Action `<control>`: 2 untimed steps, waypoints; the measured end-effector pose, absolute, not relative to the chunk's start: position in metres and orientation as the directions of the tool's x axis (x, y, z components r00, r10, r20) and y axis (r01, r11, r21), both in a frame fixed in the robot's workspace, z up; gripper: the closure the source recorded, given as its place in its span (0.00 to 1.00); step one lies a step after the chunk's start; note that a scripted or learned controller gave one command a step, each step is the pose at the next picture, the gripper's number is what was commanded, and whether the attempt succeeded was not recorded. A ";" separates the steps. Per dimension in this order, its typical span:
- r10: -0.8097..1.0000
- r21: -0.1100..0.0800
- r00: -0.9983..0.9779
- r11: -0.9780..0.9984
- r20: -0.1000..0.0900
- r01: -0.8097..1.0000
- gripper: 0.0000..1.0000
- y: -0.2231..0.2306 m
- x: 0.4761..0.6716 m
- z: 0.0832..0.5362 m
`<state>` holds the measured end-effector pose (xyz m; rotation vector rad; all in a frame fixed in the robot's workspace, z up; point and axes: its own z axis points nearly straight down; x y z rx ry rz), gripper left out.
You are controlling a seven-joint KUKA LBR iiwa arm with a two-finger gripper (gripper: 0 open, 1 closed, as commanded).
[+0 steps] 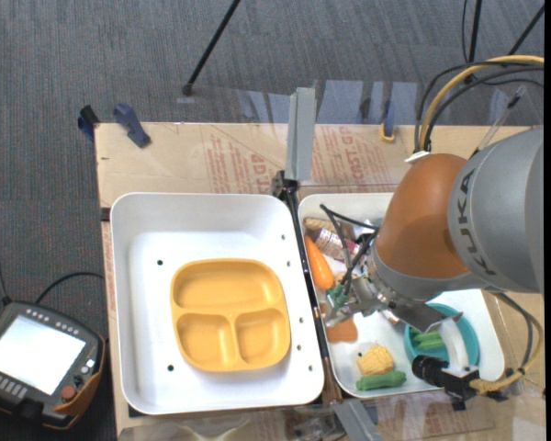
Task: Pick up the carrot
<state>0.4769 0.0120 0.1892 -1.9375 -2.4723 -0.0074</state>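
Two white bins sit side by side: the left bin [138, 246] contains one yellow three-compartment plate [230, 314]; the right bin [349, 205] contains the remaining items. One gripper [342, 294] is lowered into the right bin beneath the arm's orange band [422, 219]; whether it is spread or pressed together cannot be told, since wrist and cables cover it. One carrot [318, 263] lies just left of the gripper, against the bin's left wall, apparently free. One orange-brown piece [342, 332] lies just below the gripper. Further below-right are one corn cob [375, 359], one green pod [380, 381] and one teal bowl [466, 338]. A tablet [37, 361] rests far left.
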 end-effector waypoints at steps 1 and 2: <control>0.984 -0.006 -0.178 0.178 0.001 0.984 1.00 -0.029 0.475 0.186; 0.984 -0.006 -0.179 0.179 0.001 0.984 0.00 -0.028 0.475 0.186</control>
